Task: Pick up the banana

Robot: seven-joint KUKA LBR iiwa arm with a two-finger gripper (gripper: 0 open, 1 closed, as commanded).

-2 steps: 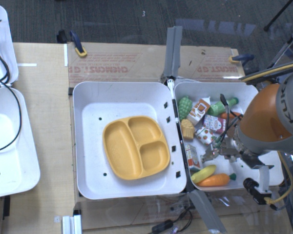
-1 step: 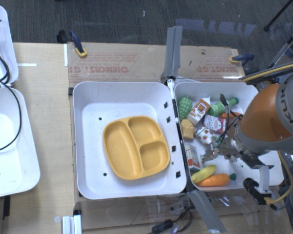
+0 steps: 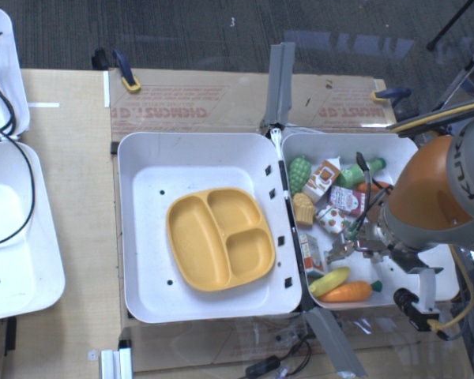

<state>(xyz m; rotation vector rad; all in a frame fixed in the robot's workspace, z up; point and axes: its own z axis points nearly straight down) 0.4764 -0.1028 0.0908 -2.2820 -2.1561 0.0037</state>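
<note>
The yellow banana (image 3: pixel 329 280) lies at the near left of the right bin (image 3: pixel 324 142), just above an orange carrot (image 3: pixel 347 292). My gripper (image 3: pixel 349 245) hangs low in that bin, a little up and right of the banana, among small packets. I see nothing clearly held between its fingers, and the orange-banded wrist (image 3: pixel 426 192) hides much of the bin's right half.
The left bin (image 3: pixel 142 212) holds a yellow divided plate (image 3: pixel 220 238). Toy food crowds the right bin: a green piece (image 3: pixel 299 170), a corn cob (image 3: pixel 303 209), cartons (image 3: pixel 325 178) and packets (image 3: pixel 344 201). A metal divider (image 3: pixel 280 93) stands between the bins.
</note>
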